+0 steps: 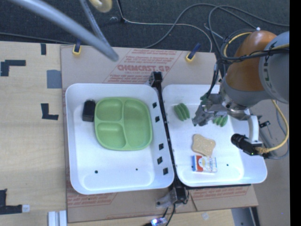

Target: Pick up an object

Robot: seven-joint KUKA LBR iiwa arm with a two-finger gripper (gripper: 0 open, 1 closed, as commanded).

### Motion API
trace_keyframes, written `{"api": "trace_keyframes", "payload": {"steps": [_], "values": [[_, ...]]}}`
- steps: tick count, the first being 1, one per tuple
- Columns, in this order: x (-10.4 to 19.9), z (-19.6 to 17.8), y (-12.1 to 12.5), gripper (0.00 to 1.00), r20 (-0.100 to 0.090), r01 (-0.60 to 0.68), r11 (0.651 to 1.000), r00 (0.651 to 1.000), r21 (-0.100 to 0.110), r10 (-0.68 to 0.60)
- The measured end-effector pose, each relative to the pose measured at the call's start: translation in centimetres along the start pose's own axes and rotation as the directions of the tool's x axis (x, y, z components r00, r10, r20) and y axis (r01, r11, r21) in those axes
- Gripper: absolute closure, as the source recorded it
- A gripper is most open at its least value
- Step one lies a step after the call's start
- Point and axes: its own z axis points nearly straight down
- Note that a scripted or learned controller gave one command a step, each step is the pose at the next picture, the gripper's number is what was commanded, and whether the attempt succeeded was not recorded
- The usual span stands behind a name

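My gripper (pixel 201 118) hangs over the right bin (pixel 235 175), its dark fingers pointing down-left. A green ridged object (pixel 181 111) lies just left of the fingers, apart from them. Another green piece (pixel 220 120) peeks out right beside the gripper, partly hidden by it. A slice of toast (pixel 203 145) lies below the gripper, and a small red, white and blue packet (pixel 204 164) lies under the toast, near the front wall. Nothing shows between the fingers.
The left bin (pixel 80 173) holds a green divided plate (pixel 123 123) and a small black block (pixel 88 110) at its left. A black divider (pixel 162 126) runs between the bins. Cables trail behind the bench.
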Motion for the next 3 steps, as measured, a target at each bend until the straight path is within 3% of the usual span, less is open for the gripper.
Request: {"api": "trace_keyframes", "payload": {"steps": [3], "values": [[14.9, 1.4, 2.9, 1.0, 0.001, -0.002, 1.0, 1.0, 0.001, 0.002]]}}
